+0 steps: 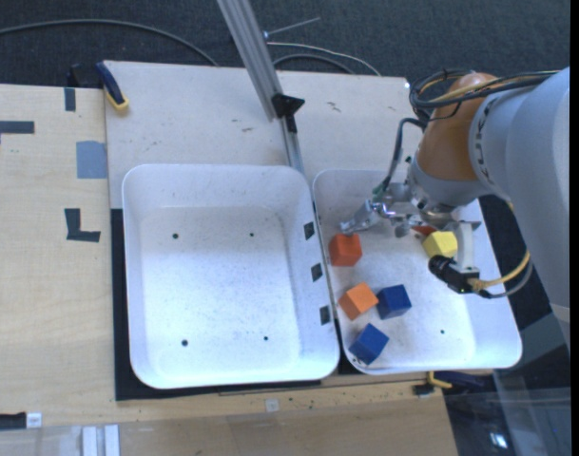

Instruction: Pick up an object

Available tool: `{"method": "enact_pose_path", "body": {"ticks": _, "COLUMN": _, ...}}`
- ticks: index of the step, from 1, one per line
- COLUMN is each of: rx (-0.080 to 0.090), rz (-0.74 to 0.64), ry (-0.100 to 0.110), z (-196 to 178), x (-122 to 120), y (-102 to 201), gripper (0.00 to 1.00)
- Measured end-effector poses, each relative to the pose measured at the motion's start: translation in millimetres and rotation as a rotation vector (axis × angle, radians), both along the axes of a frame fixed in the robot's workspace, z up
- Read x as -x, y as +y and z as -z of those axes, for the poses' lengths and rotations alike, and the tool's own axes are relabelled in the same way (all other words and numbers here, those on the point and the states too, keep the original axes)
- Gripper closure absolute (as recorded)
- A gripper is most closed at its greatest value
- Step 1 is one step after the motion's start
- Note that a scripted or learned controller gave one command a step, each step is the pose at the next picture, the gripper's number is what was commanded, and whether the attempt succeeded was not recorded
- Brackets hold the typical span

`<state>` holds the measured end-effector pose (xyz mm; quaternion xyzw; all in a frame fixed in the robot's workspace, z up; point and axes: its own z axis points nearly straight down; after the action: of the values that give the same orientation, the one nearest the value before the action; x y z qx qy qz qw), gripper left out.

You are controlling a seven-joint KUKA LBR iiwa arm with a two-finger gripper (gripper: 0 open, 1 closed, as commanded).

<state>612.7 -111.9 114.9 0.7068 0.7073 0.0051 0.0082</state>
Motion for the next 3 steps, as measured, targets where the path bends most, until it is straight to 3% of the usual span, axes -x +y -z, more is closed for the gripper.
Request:
{"method": "enact_pose_path", "body": {"ticks": 1, "rx": -0.003, "rz": 0.001, "ry": 0.019, "z": 23.7, "x": -34.8, "y": -46.7, "gripper": 0.0}}
{"method": "enact_pose_path", "body": {"ticks": 2, "rx": -0.006, "rz": -0.001, "ry": 0.024, "z": 23.6, "x": 20.8, "y": -6.3, "gripper": 0.0}}
{"method": "enact_pose_path", "body": {"ticks": 3, "rx": -0.005, "rz": -0.001, "ry": 0.019, "z": 23.2, "x": 2.4, "y": -6.1, "gripper": 0.0}}
